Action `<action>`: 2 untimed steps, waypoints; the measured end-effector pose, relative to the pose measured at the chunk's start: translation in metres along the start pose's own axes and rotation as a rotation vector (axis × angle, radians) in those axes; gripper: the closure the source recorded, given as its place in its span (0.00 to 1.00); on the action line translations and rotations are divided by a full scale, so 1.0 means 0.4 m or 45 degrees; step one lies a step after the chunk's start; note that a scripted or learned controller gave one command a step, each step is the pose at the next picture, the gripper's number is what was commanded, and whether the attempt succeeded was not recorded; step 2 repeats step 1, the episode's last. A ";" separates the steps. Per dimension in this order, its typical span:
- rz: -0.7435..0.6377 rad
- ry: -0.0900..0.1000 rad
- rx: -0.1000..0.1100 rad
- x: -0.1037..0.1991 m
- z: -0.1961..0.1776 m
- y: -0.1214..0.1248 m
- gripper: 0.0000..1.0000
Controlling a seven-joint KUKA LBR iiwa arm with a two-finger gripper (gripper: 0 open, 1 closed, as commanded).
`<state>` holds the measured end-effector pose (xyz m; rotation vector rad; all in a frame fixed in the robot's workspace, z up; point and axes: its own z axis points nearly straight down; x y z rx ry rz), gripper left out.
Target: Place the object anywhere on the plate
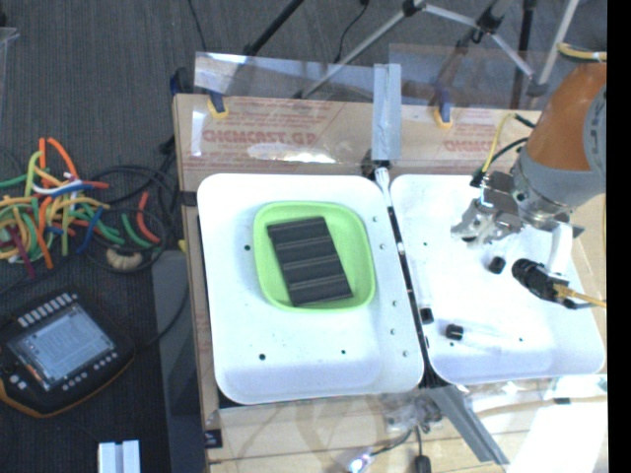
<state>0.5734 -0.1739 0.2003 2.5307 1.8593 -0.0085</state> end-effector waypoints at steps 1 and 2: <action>0.000 0.000 -0.001 0.000 0.000 0.000 0.00; 0.000 0.000 -0.001 0.000 0.000 0.000 0.00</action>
